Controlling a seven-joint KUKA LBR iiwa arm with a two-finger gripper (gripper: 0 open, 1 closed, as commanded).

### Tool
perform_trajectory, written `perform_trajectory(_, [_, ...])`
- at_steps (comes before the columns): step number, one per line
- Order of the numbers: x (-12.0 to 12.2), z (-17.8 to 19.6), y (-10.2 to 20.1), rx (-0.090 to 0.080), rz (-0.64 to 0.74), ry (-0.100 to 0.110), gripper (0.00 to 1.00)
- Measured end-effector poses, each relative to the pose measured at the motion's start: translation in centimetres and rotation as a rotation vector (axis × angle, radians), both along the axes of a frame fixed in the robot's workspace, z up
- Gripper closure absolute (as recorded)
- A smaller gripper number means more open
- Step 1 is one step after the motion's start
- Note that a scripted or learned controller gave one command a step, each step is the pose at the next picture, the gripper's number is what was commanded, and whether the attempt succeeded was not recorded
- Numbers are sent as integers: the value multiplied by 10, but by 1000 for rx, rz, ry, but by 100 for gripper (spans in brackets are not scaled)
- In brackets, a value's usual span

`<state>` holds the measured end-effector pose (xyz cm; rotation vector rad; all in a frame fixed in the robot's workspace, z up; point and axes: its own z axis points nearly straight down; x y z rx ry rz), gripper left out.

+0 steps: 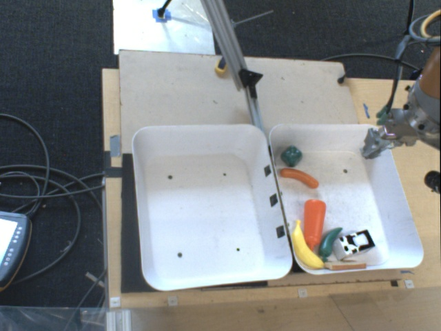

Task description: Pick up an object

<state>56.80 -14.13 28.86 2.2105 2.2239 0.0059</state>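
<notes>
The right bin (386, 178) holds several toy items. A dark green lump (291, 156) lies near its back left, with an orange sausage shape (299, 178) just in front of it. Nearer the front are an orange carrot (314, 223), a yellow banana (304, 247), a green pepper (329, 242) and a black-and-white block (355, 243). My gripper (373, 145) hangs over the bin's back right corner, away from all the items. Nothing shows between its fingers.
The left bin (148, 205) sits beside the right one, joined along a rim with black clips. A slanted metal pole (231, 43) crosses the back board. Cables and a tablet lie on the floor at left.
</notes>
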Motion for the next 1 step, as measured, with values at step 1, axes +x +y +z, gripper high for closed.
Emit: perform_trajectory(1, [-3,-7,43,3,3,5,100])
